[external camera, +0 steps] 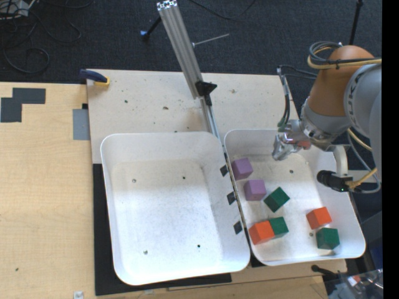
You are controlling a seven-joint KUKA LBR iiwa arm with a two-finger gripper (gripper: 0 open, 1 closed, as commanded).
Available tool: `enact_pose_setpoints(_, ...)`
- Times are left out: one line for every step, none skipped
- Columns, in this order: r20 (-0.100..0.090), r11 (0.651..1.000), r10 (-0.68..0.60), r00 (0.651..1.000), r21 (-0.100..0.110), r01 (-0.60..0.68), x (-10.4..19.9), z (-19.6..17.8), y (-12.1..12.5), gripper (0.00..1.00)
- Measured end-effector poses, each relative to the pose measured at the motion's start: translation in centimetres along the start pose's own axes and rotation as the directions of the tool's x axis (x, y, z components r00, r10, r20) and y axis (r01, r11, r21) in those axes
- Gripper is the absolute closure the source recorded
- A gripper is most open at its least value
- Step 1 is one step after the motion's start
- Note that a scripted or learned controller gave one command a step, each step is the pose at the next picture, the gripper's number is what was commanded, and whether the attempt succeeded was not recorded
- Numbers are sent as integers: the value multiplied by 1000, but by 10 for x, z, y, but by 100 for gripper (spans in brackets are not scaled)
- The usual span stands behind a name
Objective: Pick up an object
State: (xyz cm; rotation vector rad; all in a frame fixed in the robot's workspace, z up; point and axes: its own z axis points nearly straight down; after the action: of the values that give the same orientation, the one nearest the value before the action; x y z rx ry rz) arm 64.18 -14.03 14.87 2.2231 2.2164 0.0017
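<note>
Purple cubes (242,167), green and orange ones lie in my right bin (349,254); pincer (282,149) hovers at twelve o'clock, grip state unclear.

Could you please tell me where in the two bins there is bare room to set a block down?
The left bin offers bare floor from wall to wall. In the right bin, small patches lie along the far wall beside the gripper and between the green block and orange block. It is crowded near the divider, around the purple blocks.
</note>
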Motion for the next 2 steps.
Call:
enact_pose_setpoints(0,1000,2,1000,-1,-2,-9,-51,1,100)
enact_pose_setpoints(0,1000,0,1000,-1,0,-12,-94,0,100)
